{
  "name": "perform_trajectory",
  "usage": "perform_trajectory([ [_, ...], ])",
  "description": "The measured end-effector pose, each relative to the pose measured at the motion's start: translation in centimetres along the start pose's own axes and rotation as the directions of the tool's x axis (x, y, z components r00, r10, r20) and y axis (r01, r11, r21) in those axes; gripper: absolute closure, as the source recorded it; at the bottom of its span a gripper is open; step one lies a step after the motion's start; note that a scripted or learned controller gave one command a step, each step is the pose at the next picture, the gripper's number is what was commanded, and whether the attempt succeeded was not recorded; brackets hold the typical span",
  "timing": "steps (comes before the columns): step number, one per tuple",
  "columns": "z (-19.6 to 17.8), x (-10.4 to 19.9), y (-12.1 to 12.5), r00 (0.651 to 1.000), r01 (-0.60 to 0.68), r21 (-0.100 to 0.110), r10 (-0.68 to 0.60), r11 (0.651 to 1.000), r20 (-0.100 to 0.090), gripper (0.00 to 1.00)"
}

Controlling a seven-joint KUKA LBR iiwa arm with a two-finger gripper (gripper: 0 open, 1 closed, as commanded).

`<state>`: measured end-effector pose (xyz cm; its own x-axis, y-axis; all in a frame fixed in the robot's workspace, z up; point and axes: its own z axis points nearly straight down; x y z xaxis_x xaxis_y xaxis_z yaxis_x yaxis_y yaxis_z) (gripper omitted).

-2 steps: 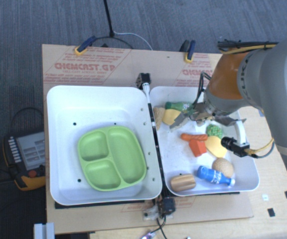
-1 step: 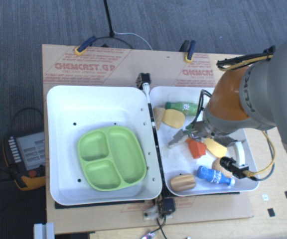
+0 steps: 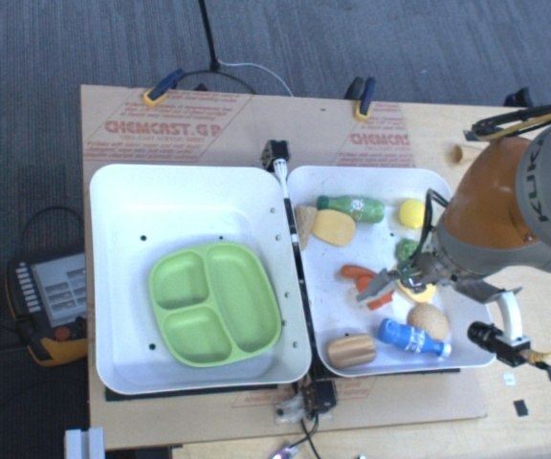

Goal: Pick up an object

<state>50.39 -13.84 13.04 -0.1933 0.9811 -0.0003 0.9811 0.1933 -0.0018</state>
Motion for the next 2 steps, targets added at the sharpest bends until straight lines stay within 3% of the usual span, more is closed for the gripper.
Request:
perform_trajectory([
  [1,4.0,0.9,6.6,0.990,0.142,-0.010,-0.142,0.990,0.006,0.00],
  [2,2.8,0.7,6.8,0.990,0.140,-0.017,-0.140,0.990,0.013,1.00],
])
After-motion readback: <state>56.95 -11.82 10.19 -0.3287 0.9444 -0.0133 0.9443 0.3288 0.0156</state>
